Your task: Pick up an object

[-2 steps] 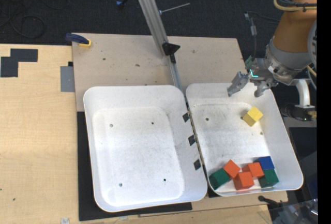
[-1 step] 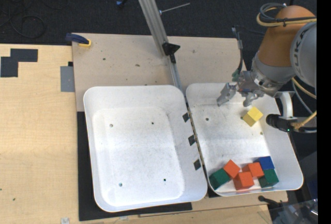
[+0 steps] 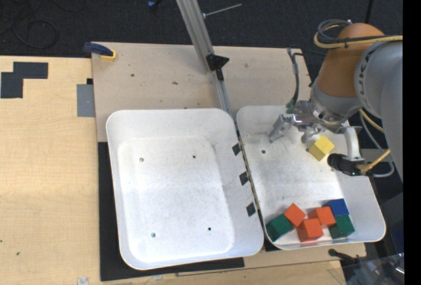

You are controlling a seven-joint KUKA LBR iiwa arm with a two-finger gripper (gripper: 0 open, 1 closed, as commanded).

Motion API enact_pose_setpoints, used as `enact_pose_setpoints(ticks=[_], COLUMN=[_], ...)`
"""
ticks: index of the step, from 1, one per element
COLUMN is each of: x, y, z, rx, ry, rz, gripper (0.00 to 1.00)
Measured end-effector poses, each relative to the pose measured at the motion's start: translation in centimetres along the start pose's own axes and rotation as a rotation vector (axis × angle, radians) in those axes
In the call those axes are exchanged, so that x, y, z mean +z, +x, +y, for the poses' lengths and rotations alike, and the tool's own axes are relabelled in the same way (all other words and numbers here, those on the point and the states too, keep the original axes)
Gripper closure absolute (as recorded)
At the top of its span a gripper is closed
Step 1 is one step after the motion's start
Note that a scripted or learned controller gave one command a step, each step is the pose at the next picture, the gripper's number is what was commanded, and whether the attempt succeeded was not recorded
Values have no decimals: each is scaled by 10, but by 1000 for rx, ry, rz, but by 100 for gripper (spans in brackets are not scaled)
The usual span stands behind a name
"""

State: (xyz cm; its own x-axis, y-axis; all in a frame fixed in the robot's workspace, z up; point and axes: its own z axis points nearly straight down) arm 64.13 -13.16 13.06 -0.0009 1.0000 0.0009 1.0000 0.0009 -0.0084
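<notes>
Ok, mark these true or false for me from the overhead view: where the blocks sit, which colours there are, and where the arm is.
1. The yellow block is in the right bin. True.
2. The yellow block lies in the cluster at the bin's near edge. False: it sits apart, up by the gripper.
3. The cluster includes a blue block. True.
4. The arm is over the left bin. False: it is over the right bin.
5. There are three orange blocks. True.
</notes>
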Motion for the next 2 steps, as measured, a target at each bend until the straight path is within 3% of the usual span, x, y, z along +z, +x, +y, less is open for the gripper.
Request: enact_pose_setpoints(ticks=[1,2], x=[41,30], y=[1,0], z=[1,0], rx=[0,1], ry=[-7,-6], rz=[-1,0], gripper=[0,100])
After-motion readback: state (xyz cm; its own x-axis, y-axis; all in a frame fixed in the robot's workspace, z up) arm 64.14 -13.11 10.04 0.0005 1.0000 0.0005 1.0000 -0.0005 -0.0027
